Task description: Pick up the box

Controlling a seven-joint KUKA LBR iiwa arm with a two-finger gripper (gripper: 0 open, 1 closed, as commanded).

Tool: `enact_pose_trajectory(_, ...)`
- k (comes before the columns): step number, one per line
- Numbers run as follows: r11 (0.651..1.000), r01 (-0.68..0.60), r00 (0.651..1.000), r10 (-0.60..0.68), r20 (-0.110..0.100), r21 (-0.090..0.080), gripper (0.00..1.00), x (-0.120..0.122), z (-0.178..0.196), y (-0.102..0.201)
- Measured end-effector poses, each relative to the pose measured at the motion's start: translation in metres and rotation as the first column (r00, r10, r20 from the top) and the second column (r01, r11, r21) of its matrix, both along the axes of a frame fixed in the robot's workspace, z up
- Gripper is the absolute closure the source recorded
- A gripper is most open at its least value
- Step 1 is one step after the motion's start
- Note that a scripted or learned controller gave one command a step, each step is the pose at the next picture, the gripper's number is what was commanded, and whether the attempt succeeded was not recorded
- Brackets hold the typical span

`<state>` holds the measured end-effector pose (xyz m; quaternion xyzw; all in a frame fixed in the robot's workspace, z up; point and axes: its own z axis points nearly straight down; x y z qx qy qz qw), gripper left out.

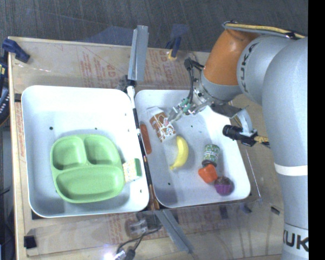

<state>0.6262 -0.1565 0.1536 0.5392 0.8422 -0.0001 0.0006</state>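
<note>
Two white bins sit under my camera, and my gripper (183, 108) hangs over the far part of the right bin (235, 186), reached in from the right on the grey arm (281, 80) with its orange band (227, 56). I cannot tell from here whether it is released or clenched; the tip is small and cluttered against the bin floor.

Just to the left of the gripper, and a little nearer to me, lies the box (161, 125), a small white carton with brown print, tilted on the bin floor. Whether the tip touches it I cannot say. Further left of the box, along the bin wall, lies a brown sausage (145, 137). Nearer to me than the gripper is a banana (179, 152). To the right of the banana stands a small can (210, 154), with an orange piece (208, 173) and a purple piece (223, 186) close by it.

Well to the left of the gripper, the left bin (40, 104) holds a green divided plate (88, 168), with a small pale green block (131, 169) at its right edge.
</note>
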Motion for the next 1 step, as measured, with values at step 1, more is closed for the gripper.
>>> enact_pose_trajectory(1,1.000,0.000,1.000,0.000,0.000,0.000,0.00,0.0000,0.0000,0.0000)
